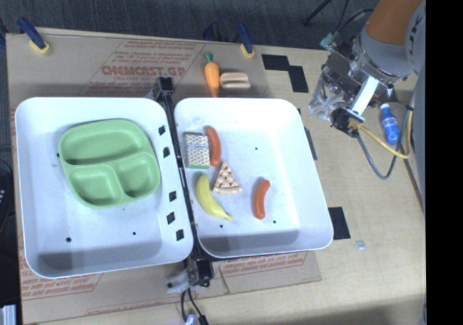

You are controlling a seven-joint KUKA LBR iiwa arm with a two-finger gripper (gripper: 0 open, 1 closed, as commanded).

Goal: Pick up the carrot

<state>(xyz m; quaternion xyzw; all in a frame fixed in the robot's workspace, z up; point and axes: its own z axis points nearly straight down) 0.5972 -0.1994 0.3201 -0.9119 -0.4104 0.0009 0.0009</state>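
The carrot point(210, 77), orange with a small green top, lies on the cardboard just behind the right bin point(289, 114), outside it and pointing toward the bin's back rim. My gripper point(329, 110) hangs to the right of the right bin, beyond its back right corner and well away from the carrot. Nothing shows in the gripper.
A hot dog bun point(234, 82) lies right beside the carrot. The right bin holds a waffle piece point(197, 149), two sausages point(213, 145) point(260, 198), a pizza slice point(226, 179) and a banana point(210, 198). The left bin point(36, 121) holds a green divided plate point(110, 161).
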